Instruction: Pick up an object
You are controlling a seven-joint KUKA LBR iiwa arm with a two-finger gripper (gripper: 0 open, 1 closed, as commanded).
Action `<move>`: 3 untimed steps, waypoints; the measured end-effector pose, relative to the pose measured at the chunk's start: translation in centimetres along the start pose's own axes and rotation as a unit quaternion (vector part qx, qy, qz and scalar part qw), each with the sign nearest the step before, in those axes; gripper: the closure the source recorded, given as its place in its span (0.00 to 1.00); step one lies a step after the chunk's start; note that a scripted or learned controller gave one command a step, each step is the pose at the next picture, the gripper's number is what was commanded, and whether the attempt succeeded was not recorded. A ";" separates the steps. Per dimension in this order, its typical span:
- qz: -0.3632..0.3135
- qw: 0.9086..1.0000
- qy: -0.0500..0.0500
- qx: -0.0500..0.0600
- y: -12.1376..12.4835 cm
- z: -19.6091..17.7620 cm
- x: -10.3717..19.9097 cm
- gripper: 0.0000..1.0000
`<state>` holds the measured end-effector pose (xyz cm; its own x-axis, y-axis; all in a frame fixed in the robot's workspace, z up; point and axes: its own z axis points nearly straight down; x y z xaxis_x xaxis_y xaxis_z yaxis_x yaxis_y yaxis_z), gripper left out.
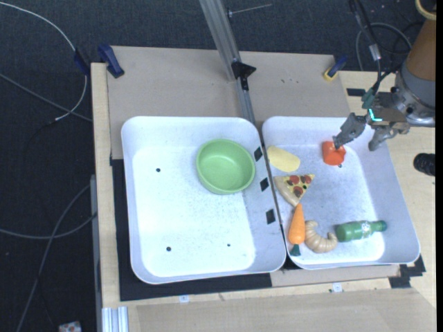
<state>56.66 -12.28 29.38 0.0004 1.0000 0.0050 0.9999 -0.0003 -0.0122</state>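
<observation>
My gripper hangs over the back of the right bin with its two fingers spread open and nothing between them. A small red object lies on the bin floor just below the left fingertip; whether they touch I cannot tell. In the same bin lie a pale yellow lump, a toy pizza slice, an orange carrot, a beige curved pastry and a green bottle on its side.
A green bowl sits upright in the left bin. A grey metal bar slants down from the top to the gap between the bins. Cables run along the arm at the right.
</observation>
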 end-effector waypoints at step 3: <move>0.000 1.000 0.000 0.003 0.5 12.4 0.5 0.00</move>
<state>57.01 -11.74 16.96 0.0010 1.0000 0.0057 0.9998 -0.0009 -0.0181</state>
